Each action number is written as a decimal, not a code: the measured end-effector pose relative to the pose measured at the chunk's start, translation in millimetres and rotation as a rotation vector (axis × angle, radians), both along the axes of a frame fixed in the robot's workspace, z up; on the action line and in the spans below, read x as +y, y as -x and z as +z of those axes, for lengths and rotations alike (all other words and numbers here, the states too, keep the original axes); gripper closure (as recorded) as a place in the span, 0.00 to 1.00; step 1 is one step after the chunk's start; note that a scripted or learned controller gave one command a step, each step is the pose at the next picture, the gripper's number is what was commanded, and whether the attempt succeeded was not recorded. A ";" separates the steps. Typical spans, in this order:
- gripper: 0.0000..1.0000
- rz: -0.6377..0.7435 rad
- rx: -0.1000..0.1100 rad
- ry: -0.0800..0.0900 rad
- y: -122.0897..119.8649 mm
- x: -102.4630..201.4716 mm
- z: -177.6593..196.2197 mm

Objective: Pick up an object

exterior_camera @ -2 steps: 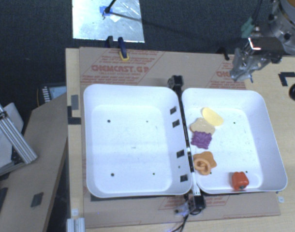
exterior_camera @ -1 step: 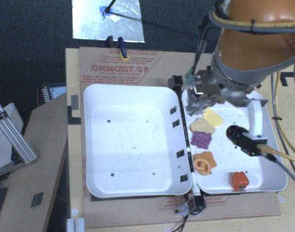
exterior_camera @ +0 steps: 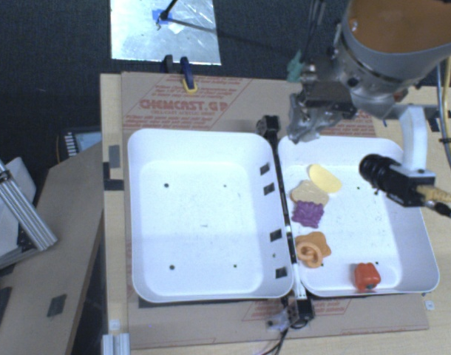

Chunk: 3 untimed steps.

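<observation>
The two bins, the left bin (exterior_camera: 199, 213) and the right bin (exterior_camera: 388, 220), looked like smooth white plastic with a soft gloss. Under them lay a brown cardboard sheet (exterior_camera: 211, 98), matt, with red print. At the far left a metal plate (exterior_camera: 165, 19) shone like foil. The pincer (exterior_camera: 308, 128) seemed bare grey metal. The red toy (exterior_camera: 367, 275) looked like glossy plastic.

2 white bins (exterior_camera: 199, 143). 5 items: 1 yellow piece (exterior_camera: 325, 177), 1 beige (exterior_camera: 308, 192), 1 purple (exterior_camera: 308, 213), 1 orange (exterior_camera: 312, 248), 1 red-orange (exterior_camera: 367, 275).
</observation>
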<state>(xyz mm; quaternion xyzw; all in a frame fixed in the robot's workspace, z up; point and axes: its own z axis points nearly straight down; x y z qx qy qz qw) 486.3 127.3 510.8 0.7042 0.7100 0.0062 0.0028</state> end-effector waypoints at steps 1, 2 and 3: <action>1.00 0.001 0.014 0.005 0.3 66.9 -58.9; 1.00 -0.002 0.000 0.000 -49.0 81.1 26.9; 1.00 0.000 0.008 0.002 -47.7 80.8 33.9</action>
